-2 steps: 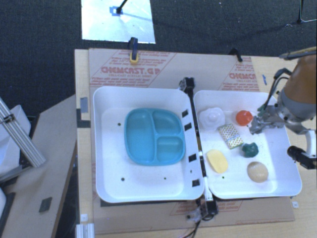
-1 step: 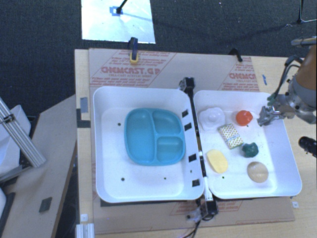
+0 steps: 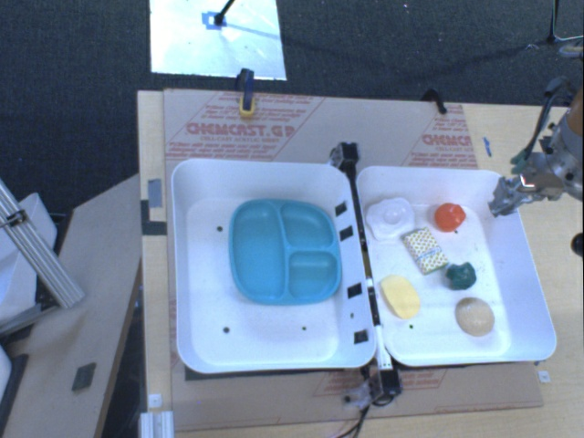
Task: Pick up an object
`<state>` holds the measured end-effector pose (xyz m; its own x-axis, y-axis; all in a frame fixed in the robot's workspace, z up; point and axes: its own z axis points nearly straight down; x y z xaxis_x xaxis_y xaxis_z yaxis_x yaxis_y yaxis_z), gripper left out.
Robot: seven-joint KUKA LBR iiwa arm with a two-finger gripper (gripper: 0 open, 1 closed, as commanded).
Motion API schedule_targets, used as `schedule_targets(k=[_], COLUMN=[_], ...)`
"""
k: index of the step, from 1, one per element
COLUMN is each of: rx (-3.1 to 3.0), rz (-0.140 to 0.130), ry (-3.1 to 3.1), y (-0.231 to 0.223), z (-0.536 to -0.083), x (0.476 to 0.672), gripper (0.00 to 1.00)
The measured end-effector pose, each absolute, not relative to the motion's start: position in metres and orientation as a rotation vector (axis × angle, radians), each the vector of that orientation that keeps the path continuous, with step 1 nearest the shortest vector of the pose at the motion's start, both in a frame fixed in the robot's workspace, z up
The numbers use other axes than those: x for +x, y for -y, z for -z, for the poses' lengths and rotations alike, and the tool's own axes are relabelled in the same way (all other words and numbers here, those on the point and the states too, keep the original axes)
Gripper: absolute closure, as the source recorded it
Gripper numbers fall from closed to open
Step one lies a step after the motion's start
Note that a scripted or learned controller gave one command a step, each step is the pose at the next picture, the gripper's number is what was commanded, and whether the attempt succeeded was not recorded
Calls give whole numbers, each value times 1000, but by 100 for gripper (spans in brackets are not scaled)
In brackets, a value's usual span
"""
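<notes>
White bins: two shallow ones sit side by side on the bench [image 3: 301, 121], which is covered by a brown printed board.
Left bin [image 3: 196, 336]: holds a blue divided tray [image 3: 283, 251] with three compartments, lying flat near the middle.
Right bin [image 3: 525, 331]: holds six small objects, all apart from the claw.
White round piece [image 3: 391, 215]: upper left of the right bin, beside the divider.
Orange-red ball [image 3: 449, 215]: just right of the white piece, near the bin's far wall.
Patterned block [image 3: 425, 250]: checked yellow and white, tilted, in the bin's middle.
Dark green object [image 3: 461, 275]: just right of and below the block.
Yellow object [image 3: 400, 297]: low on the left side of the bin.
Beige round object [image 3: 474, 317]: near the lower right corner.
Claw [image 3: 505, 199]: at the right bin's upper right rim, above the wall and well apart from the ball; nothing shows between its tips, and whether it is released or clenched cannot be told.
Arm [image 3: 561, 158]: reaches in from the right edge, grey.
</notes>
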<state>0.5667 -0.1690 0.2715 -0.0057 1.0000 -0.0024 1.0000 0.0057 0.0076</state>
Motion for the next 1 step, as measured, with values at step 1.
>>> schedule_targets(k=[1], rx=[2211], rz=[-4], ry=[-2231], y=[115], z=[-256], x=[569], gripper=[100])
